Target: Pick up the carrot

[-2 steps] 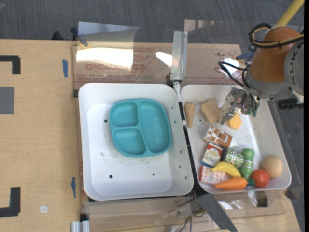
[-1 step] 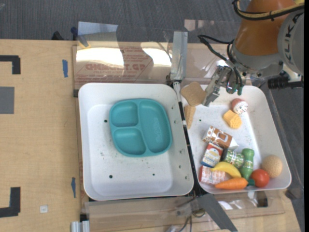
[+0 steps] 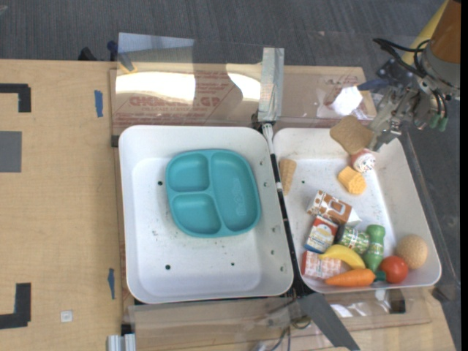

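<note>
From my station I see the smooth orange plastic carrot (image 3: 349,278) lying flat at the near edge of the right shallow white bin (image 3: 420,218), touching a curved yellow banana (image 3: 341,254) and beside a glossy red tomato (image 3: 394,268). The left white bin (image 3: 139,218) holds a teal three-compartment plate (image 3: 213,192). The metal jaws (image 3: 387,126) hover over the right bin's far corner, well apart from the carrot; I cannot tell whether they are parted or clenched.

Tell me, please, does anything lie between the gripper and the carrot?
Yes. The gripper hovers at the right bin's far edge, while the carrot lies at its near edge. Between them lie a small yellow item, snack cartons, a green bottle and a banana against the carrot.
</note>
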`<state>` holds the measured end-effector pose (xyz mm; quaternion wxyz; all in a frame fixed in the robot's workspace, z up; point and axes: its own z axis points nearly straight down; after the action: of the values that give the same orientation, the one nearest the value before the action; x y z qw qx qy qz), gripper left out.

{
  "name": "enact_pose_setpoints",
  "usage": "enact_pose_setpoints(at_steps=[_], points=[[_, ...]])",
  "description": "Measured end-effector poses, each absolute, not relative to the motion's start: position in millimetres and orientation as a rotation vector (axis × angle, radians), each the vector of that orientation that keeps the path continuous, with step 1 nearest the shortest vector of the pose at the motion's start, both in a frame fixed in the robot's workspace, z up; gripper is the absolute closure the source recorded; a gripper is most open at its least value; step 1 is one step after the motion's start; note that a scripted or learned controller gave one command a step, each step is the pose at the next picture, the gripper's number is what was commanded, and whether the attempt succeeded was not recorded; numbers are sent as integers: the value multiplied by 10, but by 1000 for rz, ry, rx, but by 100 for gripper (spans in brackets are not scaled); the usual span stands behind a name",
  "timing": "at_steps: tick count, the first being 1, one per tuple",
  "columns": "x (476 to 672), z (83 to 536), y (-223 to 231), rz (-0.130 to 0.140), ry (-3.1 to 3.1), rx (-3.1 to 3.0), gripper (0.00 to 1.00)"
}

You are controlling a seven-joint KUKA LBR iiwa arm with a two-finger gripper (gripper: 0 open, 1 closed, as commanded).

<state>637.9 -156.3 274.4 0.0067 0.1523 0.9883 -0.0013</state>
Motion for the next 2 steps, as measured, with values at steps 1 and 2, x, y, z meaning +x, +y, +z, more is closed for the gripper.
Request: enact_pose_setpoints(at_steps=[1, 2], points=[[6279, 2750, -2253, -3, 3036, 768, 100], [6379, 3521, -2224, -3, 3077, 551, 100]])
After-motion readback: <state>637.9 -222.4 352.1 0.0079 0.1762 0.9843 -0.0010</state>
